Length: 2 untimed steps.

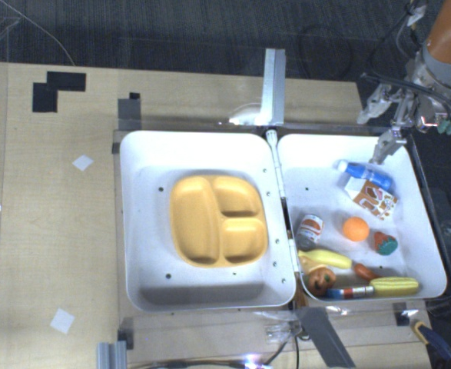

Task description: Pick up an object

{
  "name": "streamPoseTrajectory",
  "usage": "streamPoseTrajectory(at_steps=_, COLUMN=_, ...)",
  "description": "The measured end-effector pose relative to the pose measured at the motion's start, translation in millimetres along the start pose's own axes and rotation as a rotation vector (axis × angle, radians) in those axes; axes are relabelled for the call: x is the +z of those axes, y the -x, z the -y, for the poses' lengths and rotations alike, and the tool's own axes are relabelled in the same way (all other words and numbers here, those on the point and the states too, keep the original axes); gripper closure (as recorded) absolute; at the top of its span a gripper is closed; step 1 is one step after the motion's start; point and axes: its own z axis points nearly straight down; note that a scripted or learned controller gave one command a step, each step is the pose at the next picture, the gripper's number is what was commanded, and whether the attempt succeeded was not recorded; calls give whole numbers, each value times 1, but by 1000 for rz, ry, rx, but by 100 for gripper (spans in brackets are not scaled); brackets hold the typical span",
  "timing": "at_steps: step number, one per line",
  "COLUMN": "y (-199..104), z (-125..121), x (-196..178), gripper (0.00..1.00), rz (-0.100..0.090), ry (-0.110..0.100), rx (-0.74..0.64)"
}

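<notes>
Nearest the camera, along the near wall of the right bin [432, 229], lie a yellow corn cob [394, 286], a red-and-blue marker [353, 291] and a yellow banana [329, 259] beside an apple [320, 280] in the near-left corner. At the bin's far-right corner the claw [388, 146] hangs from the grey arm [440, 52], its tip low over the far edge of a blue-capped carton [369, 187]; whether its fingers stand apart or together cannot be told at this angle, and nothing shows between them. Just beyond the claw, the carton lies tilted in the far-right part of the bin, touching nothing else. Nearer the middle sit an orange ball [356, 229], a small strawberry [385, 244] toward the right wall, and a small can [310, 229] by the left wall. Further out, the left bin [140, 206] carries a yellow divided tray [216, 220] at its centre, and the worktop [48, 229] stretches away to the left. By the look of it the pick is not yet made: every object rests on the bin floor, so the grasp and the lift are both left, with the carton the likeliest target.
</notes>
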Motion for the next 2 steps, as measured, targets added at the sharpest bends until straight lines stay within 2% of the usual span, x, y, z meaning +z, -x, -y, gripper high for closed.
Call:
streamPoseTrajectory(at_steps=1, y=-44, z=38, x=118, gripper=0, rz=-6, ry=2, rx=-367)
streamPoseTrajectory(at_steps=2, y=-38, z=10, x=195, gripper=0, rz=4, ry=-1, rx=-438)
